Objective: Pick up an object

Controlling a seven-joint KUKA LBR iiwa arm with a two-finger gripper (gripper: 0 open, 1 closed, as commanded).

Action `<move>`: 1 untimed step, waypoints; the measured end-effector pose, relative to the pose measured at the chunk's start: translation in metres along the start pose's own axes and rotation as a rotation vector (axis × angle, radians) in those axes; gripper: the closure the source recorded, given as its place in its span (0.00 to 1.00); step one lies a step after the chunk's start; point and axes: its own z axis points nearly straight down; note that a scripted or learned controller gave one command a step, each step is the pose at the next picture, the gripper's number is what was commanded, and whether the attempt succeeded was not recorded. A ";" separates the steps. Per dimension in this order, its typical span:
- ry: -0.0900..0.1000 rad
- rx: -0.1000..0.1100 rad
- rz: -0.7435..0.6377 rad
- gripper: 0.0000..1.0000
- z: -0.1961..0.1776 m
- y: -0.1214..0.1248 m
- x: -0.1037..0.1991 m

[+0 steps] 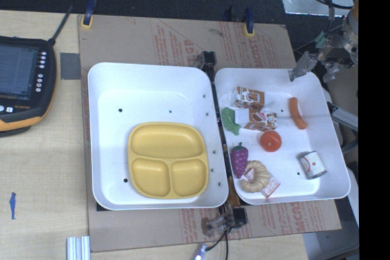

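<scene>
The right white bin (pixel 329 187) holds several small items: an orange sausage (pixel 298 113), a red tomato (pixel 270 141), purple grapes (pixel 239 160), a tan ring-shaped pastry (pixel 255 174), a green leaf piece (pixel 230 121), two brown-and-white packets (pixel 250 96) (pixel 262 121) and a small grey-white box (pixel 312 164). My gripper (pixel 315 69) hangs over the bin's far right corner, above and to the right of the sausage. It is open, with nothing between its fingers.
The left white bin (pixel 109 88) holds a yellow divided tray (pixel 169 159). A black and orange control pendant (pixel 18 83) lies on the bench at the far left. Cables and a metal bracket (pixel 341 115) sit beyond the right bin's edge.
</scene>
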 end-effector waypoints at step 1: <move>0.001 0.002 -0.002 0.00 0.083 0.011 0.073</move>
